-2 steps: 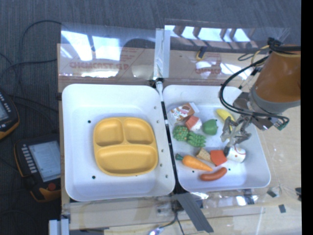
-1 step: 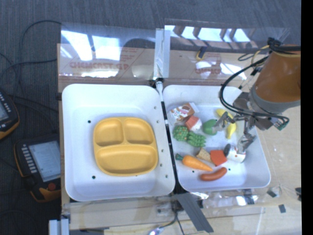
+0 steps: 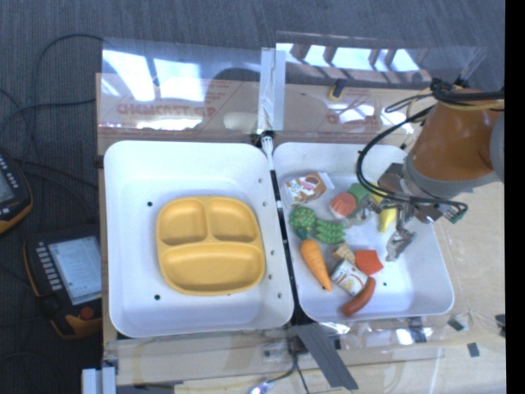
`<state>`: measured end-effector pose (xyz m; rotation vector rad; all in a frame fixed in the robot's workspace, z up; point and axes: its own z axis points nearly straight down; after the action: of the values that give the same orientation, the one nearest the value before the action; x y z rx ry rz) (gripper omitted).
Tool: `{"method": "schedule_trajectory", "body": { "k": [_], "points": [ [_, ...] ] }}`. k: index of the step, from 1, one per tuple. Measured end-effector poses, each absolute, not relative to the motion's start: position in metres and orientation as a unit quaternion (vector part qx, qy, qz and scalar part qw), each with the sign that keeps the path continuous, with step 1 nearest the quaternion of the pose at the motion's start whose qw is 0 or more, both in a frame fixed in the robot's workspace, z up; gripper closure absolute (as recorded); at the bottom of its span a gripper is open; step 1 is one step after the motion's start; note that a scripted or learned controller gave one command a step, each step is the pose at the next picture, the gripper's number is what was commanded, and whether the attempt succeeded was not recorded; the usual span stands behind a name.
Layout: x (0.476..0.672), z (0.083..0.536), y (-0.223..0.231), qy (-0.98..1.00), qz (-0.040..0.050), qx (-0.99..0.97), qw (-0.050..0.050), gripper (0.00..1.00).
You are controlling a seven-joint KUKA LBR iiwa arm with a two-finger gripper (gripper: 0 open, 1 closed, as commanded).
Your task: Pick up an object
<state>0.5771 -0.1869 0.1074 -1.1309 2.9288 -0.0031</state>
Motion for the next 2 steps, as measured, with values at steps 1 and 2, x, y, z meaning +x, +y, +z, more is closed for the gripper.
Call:
{"method": "schedule_trajectory", "body": {
  "k": [1,2],
  "points": [
    [0.5909,0.0897,-0.1917,0.948,-0.0001,-0.320,0.005,0.00],
    [0.5886,0.0902,-0.1926,0.951,-0.0008,-0.309,0.008,0.00]
  ]
}}
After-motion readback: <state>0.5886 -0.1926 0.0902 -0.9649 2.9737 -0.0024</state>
